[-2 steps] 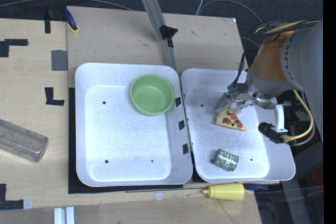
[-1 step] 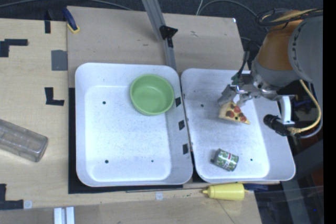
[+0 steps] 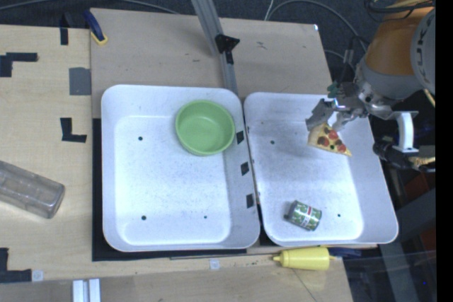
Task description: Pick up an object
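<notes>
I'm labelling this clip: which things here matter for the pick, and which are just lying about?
In play:
gripper
pizza slice toy, just below the gripper
small can
green bowl

Lying about:
yellow bottle
clear plastic container

Both white bins [image 3: 170, 223] look like matt plastic, faintly speckled. The green bowl [image 3: 205, 126] is smooth plastic with a soft sheen. The small can [image 3: 304, 215] reads as glossy metal (label printed), and the table [image 3: 156, 46] as bare matt wood.
</notes>
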`<state>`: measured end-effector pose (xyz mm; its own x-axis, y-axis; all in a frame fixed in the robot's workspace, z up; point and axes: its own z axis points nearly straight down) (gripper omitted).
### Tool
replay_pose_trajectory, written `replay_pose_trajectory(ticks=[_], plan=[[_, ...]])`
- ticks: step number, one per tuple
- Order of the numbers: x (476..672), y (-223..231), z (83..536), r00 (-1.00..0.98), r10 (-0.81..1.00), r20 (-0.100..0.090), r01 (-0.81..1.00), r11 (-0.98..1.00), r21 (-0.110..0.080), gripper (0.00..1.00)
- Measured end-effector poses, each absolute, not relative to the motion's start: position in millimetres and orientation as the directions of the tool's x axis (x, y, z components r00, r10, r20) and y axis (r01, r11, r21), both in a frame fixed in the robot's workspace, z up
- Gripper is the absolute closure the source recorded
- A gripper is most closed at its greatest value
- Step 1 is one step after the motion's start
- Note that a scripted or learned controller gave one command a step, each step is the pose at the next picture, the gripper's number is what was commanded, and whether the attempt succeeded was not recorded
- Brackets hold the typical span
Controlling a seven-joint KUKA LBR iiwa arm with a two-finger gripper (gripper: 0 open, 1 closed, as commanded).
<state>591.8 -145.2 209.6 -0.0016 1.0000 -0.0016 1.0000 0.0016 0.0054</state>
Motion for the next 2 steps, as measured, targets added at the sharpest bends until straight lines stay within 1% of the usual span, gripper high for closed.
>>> replay_pose_trajectory(ticks=[1,2], plan=[[592.7,-145,248,-0.002,1.000,-0.001,1.000,0.002,0.003,1.00],[611.1,-97,243,-0.006,1.000,0.001,1.000,0.006,-0.001,1.00]])
